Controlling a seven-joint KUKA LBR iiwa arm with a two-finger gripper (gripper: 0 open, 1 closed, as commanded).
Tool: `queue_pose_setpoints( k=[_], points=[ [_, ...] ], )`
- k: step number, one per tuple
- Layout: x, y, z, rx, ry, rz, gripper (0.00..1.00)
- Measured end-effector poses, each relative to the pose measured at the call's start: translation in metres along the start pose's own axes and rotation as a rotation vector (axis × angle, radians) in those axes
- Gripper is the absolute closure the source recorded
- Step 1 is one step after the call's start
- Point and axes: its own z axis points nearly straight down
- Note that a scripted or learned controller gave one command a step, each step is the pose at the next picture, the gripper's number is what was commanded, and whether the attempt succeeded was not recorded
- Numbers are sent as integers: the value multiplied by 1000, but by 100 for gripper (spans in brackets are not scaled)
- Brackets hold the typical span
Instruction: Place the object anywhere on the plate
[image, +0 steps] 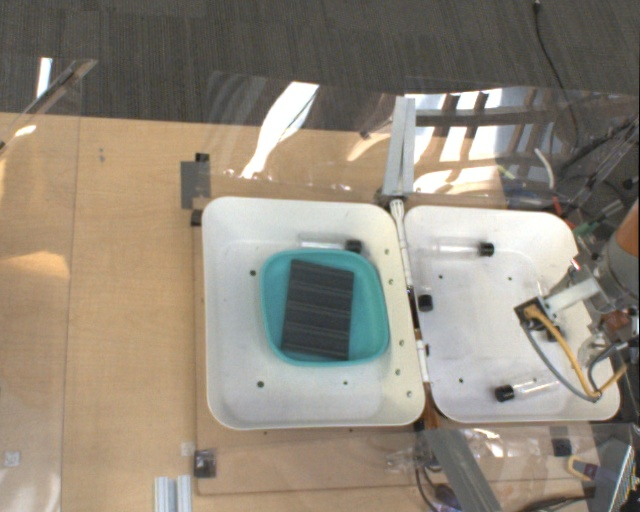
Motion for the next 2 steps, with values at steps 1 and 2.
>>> queue_pose_setpoints(
  k=[1, 2],
  points=[
    [46, 36, -145, -10, 9, 76, 0],
    [3, 29, -84, -2, 2, 127, 0]
  ],
)
